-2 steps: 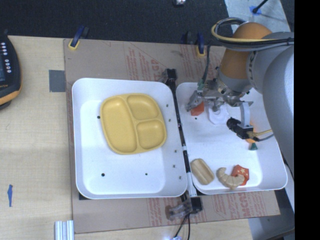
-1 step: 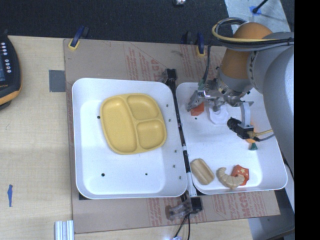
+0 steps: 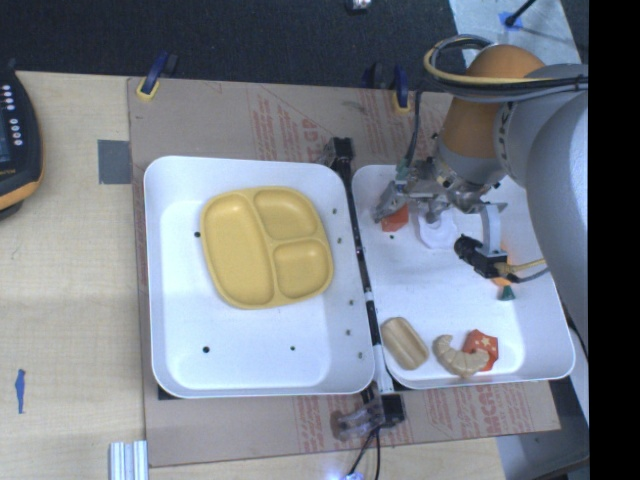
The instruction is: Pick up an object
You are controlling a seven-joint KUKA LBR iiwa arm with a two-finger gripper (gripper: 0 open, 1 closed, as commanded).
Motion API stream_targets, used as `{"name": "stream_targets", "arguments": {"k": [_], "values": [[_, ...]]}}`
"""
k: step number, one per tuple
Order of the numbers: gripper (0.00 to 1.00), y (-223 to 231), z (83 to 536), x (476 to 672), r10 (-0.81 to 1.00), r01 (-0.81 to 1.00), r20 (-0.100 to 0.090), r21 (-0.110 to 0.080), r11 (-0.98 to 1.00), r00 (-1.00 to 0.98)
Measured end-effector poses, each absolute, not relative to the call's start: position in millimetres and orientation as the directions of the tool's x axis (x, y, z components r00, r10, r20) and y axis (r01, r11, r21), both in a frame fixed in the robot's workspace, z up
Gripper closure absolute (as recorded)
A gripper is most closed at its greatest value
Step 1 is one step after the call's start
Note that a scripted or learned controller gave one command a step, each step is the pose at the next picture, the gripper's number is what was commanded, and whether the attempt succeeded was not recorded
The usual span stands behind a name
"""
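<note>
though the gripper [image 3: 420,208] is low in the right bin [image 3: 545,353] by an orange piece [image 3: 394,218], i cannot tell its state; nothing looks lifted, so the pick remains.

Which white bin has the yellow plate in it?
The left bin. The yellow plate, split into three compartments, lies in it. The right bin has small toys, and the arm reaches into it.
</note>
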State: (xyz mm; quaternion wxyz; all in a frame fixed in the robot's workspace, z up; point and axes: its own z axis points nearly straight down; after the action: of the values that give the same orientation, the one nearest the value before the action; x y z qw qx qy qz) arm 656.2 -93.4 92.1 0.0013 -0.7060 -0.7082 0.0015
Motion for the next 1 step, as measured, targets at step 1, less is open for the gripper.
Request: {"name": "stream_targets", "arguments": {"k": [1], "values": [[0.0, -98.5, 92.3, 656.4, 1.0, 1.0, -0.001, -0.002, 0.003, -0.003]]}}
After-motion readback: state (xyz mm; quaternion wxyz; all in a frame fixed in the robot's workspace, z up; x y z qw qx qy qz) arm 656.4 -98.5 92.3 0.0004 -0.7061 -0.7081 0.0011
